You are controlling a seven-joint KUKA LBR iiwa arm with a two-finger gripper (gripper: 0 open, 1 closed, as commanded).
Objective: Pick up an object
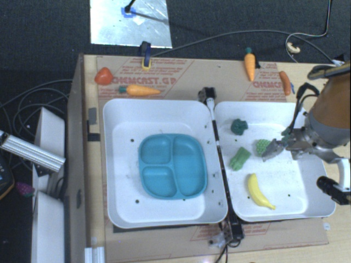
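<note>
Left bin: moulded white plastic left bin (118, 163) carries a blue sectioned plastic plate (173, 165), well apart from me, no interference.

Right bin: shallow white plastic right bin (318, 207) has the candidates. Dark green broccoli-shaped toy (238, 126) near the back, green ridged pickle-shaped toy (239, 159) by the divider, yellow plastic banana (259, 192) toward the front, and a light green knobbly toy (263, 146) just beside my jaws (271, 150).

Jaw state: can't tell from this angle, tips too blurred. Nothing visibly between them.

Risks, my read:
- Knobbly toy sits at my tip, not between the tips; closing here likely nudges it toward the pickle-shaped toy.
- It's small and bumpy, could squirt out.

Off-bin clutter on the brown cardboard-covered table (186, 73): red tomato toy (103, 76), orange carrot toys (140, 90), not in my path.
</note>
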